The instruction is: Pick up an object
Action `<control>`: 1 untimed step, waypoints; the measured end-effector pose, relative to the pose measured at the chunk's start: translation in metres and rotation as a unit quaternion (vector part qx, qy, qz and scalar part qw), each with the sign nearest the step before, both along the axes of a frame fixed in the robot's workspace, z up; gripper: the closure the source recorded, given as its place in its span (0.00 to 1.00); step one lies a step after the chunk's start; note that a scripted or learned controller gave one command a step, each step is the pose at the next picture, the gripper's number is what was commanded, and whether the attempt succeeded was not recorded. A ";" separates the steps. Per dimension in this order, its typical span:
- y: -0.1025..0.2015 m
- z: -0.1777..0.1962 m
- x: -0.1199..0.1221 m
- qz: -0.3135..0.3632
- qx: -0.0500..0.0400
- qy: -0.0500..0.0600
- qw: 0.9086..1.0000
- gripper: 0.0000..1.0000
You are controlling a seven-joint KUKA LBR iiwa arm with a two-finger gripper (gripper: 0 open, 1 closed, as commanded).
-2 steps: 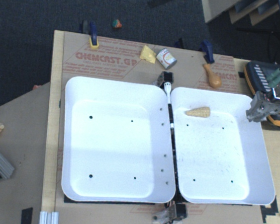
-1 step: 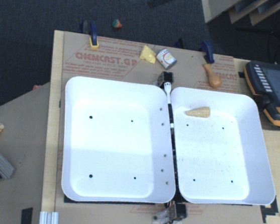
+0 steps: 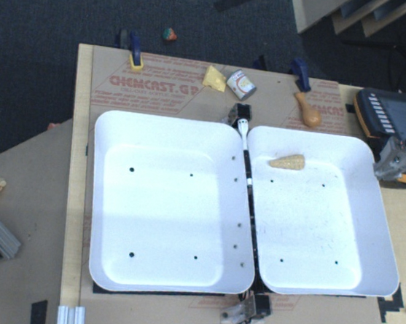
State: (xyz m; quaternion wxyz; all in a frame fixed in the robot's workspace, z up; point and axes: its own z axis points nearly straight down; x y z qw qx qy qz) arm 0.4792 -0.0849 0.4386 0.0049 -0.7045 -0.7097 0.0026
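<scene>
1. Tan wedge-shaped piece with a rough, bread-like surface [image 3: 287, 161] lies alone in the right-hand shallow white bin [image 3: 370, 237], close to its far edge and nearer its far left corner. It is flat on the floor and touches no wall.
2. The grey two-finger gripper [image 3: 396, 161] sits just outside that bin's far right corner, well apart from the piece. Whether it is open or closed cannot be told at this size.
3. Likely risk: the piece is low and tapered, so a descent that is even slightly off could close on its thin end and squeeze it out sideways.
4. A closing push could also slide it across the smooth floor toward the far wall (no other object is there to stop it).
5. Its crumbly look suggests it may give or shed under a hard pinch.
6. The left-hand shallow white bin [image 3: 109, 205] offers no target, so a reach there would probably come up with nothing.
</scene>
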 end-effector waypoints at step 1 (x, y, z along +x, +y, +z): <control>-0.074 0.068 0.000 -0.007 -0.004 -0.010 1.000 1.00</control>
